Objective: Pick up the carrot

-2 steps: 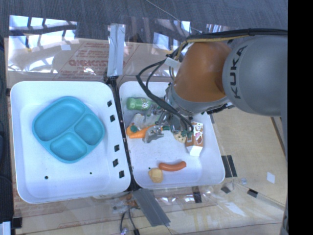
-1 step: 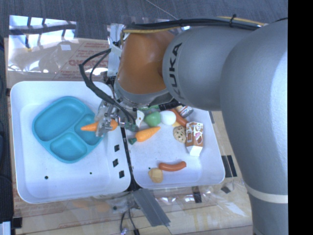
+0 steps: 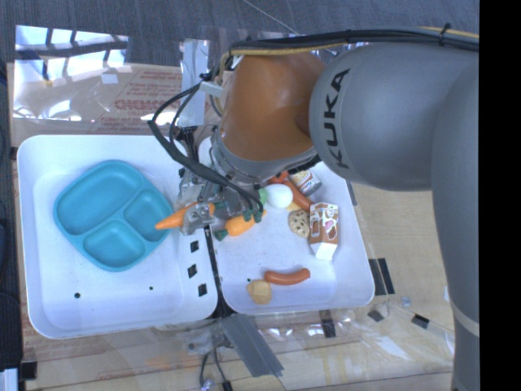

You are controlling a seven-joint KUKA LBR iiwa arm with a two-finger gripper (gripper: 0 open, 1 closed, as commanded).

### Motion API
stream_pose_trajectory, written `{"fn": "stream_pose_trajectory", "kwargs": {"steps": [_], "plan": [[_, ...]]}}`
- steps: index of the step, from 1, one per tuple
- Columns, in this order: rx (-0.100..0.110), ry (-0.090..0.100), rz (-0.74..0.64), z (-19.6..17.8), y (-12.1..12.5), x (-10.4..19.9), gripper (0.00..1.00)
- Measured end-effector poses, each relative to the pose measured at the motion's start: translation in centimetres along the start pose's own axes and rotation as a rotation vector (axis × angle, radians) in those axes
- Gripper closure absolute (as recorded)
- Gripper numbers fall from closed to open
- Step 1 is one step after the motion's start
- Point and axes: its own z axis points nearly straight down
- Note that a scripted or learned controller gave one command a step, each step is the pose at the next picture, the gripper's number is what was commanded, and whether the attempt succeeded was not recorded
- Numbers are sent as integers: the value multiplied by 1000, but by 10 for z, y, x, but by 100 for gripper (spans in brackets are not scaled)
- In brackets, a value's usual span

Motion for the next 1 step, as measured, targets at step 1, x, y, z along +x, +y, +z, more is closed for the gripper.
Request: {"fn": "stream_pose_trajectory", "kwargs": {"steps": [1], "plan": [[0,7,-92,27,-51,65,100]]}}
